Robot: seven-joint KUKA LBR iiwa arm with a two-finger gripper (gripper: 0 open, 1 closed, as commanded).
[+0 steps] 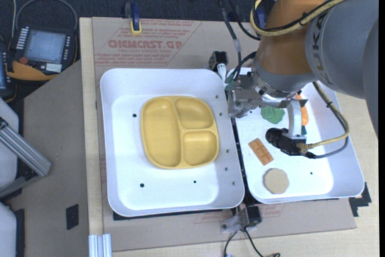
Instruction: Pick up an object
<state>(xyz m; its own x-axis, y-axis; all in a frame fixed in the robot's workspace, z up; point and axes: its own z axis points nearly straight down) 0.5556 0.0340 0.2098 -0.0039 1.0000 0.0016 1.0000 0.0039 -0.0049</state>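
In the right bin (337,180) lie a green piece (272,112), an orange piece (304,115) partly hidden by the arm, a brown rectangular cracker (260,151) and a round tan biscuit (276,180). My gripper (239,102) hangs low over the left edge of the right bin, just left of the green piece and above the cracker. The arm's orange band and grey wrist cover much of the bin's far end. Nothing shows in the gripper's hold.
A yellow divided plate (179,130) sits in the middle of the left bin (120,177). A black fitting with a cable (287,141) hangs from the arm over the right bin, next to the cracker. The bins stand on a cardboard sheet (150,39).
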